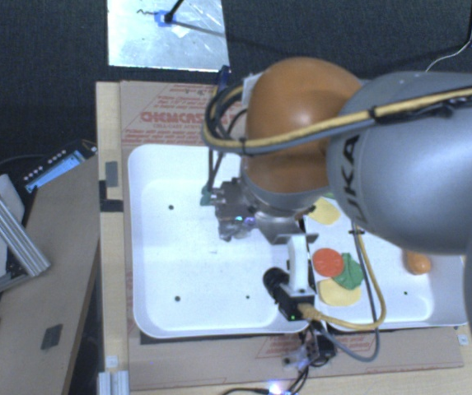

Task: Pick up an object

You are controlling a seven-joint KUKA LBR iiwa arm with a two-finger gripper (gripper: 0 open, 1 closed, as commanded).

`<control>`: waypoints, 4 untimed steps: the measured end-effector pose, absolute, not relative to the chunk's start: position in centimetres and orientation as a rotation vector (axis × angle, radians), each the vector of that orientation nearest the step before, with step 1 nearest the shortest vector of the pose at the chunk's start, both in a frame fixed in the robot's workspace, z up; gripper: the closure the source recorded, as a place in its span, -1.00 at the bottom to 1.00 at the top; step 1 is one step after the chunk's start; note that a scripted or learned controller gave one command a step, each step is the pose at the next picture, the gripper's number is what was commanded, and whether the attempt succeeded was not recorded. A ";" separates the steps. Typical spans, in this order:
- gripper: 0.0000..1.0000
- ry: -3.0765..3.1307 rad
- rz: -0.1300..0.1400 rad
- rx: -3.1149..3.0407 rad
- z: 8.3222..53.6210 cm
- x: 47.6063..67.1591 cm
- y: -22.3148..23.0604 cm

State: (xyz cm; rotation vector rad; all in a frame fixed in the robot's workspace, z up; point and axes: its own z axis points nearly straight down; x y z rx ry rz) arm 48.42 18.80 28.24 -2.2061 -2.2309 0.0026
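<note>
Red piece: a round red piece is lying on the floor of the right bin, near that bin's left side, at about 4 o'clock from the gripper.
Green piece: a crumpled green piece is sitting at the red piece's 4 o'clock and touching it.
Lower yellow piece: a flat yellow piece is lying at the red piece's 6 o'clock, just beside it, with the green piece lying against its upper edge.
Upper yellow piece: a second yellow piece is lying at the red piece's 12 o'clock, apart from it, with its upper part hidden under the wrist.
Orange piece: a small orange piece is lying at the red piece's 3 o'clock, well apart, with its top cut off by the arm above it.
Gripper: the gripper is hanging over the right half of the left bin, well apart from all five pieces. Whether it is open or closed cannot be told, since the wrist is covering it from above.
Arm: the grey arm is reaching in from 3 o'clock, with its orange band bulging over the bins' far edge.
Bench: both bins are resting on a cardboard sheet with red print.
Surroundings: a shiny silver sheet is lying at 12 o'clock beyond the cardboard, and a metal rail is slanting across at 9 o'clock.
</note>
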 end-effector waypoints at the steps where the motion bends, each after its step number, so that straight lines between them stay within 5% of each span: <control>1: 1.00 -2.230 -0.013 -2.218 35.6 50.1 18.8; 2: 1.00 -2.230 -0.007 -2.214 39.3 48.6 20.5; 4: 1.00 -2.228 -0.003 -2.215 40.9 48.7 21.4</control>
